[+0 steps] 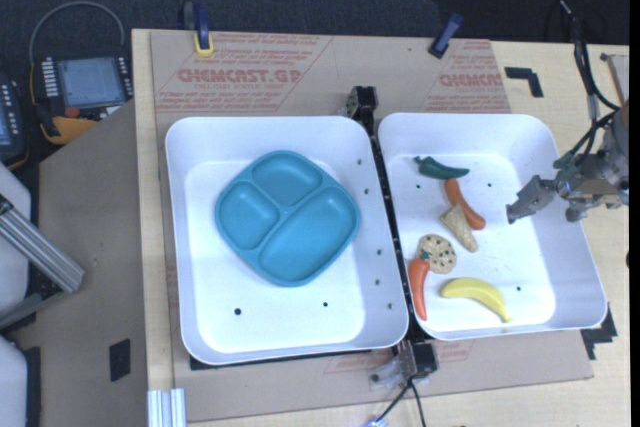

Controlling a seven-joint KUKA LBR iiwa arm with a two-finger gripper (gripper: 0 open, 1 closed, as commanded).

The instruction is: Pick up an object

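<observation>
left bin (190,215): blue divided plate (287,216) | right bin (500,130): green pepper (437,168), carrot (464,202), cookie (436,253), orange pepper (418,287), banana (477,295) | gripper (522,206): above bin's right side, grasping nothing, finger spread unclear

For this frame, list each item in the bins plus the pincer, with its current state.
Blue divided plate: flat in left bin.
Green pepper: lying in right bin.
Upper carrot: lying, touching the bread piece.
Bread piece: lying.
Cookie: flat.
Lower carrot: lying beside cookie.
Banana: lying.
Pincer: over right bin, holding nothing.
</observation>
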